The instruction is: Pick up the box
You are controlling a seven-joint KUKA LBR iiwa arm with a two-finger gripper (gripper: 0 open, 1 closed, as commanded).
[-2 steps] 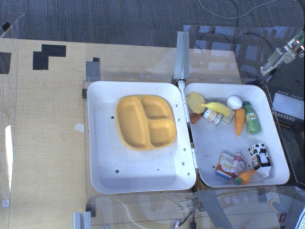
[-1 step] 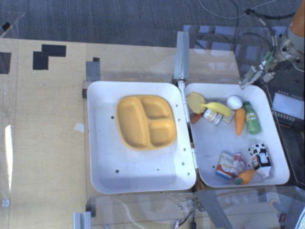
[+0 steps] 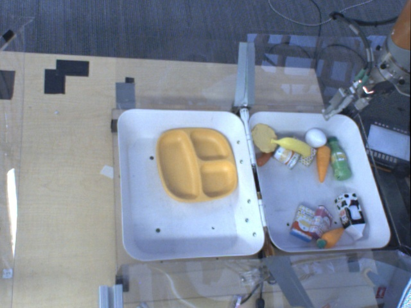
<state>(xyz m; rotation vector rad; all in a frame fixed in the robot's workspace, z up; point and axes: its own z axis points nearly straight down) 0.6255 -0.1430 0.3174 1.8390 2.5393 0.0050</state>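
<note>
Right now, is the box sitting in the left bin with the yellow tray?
No, the box lies in the right bin, near its front edge, while the yellow tray is in the left bin.

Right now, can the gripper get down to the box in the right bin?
Probably yes. The gripper hangs over the right bin's far rim, and the box lies flat near the front with its top bare. A carrot touching its near corner may crowd a finger.

Even, soft overhead light; faint shadows, mild glare on left plexiglass (image 3: 11, 191), slight blur.
</note>
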